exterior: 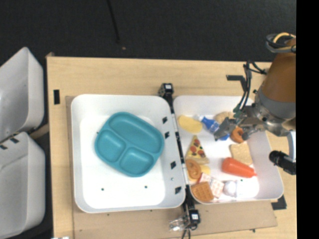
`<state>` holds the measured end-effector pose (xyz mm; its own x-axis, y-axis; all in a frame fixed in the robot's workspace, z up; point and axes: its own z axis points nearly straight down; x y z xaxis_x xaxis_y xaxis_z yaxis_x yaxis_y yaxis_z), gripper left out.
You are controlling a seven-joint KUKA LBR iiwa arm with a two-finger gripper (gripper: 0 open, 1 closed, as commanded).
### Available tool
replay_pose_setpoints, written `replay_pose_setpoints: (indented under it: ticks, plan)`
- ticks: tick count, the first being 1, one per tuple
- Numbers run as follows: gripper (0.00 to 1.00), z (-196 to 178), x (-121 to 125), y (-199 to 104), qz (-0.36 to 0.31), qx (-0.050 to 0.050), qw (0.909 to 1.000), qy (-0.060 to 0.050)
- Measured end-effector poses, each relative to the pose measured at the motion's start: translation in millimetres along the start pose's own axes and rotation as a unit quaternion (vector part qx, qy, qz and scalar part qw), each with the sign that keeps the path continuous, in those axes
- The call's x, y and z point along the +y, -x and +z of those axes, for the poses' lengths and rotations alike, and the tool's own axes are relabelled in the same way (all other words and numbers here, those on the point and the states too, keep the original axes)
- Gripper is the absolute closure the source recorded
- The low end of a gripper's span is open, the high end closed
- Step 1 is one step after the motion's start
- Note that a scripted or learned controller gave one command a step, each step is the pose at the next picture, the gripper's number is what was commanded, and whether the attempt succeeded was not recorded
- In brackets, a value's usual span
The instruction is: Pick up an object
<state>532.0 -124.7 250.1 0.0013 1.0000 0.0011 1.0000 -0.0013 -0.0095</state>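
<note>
The right bin holds several toy foods: a yellow lemon-like piece, a blue and white item, a pizza slice, an orange carrot, a toast slice, a waffle and a small white-pink piece. My gripper hangs low over the bin's upper right part, beside the blue item and above the toast. An orange-brown object lies right at its tips; whether it is held I cannot tell.
The left bin bears a teal sectioned plate. A black divider with clips runs between the bins. The arm's orange band and cables stand over the bench's right side. White padded shapes sit at far left.
</note>
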Motion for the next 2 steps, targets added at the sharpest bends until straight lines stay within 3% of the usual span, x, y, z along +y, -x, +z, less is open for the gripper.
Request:
replay_pose_setpoints:
  ticks: [1,2]
  plan:
    - [0.0,-5,2,0,-0.001,-0.001,1.0,0.005]
    - [0.0,56,7,6,0.0,-0.001,1.0,0.002]
